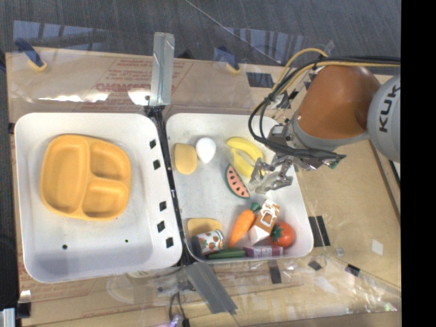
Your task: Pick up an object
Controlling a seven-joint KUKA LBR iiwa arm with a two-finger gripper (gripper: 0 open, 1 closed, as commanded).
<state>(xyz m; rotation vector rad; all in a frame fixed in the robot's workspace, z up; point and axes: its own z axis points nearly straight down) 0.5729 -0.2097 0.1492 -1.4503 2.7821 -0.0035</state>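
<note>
Mostly smooth plastic, a little metal

The 2 white bins (82, 257) look like smooth, faintly glossy plastic; the yellow divided tray (85, 176) is matt plastic; the toy tomato (284, 234) shines; the hand (272, 177) shows bare grey metal; clear film wrinkles over the brown bench (347, 251).

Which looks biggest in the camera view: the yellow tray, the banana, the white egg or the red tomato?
1. Yellow divided plastic tray, by far.
2. Yellow curved banana.
3. Small white egg and round red tomato look about alike, so I won't rank them.
</note>
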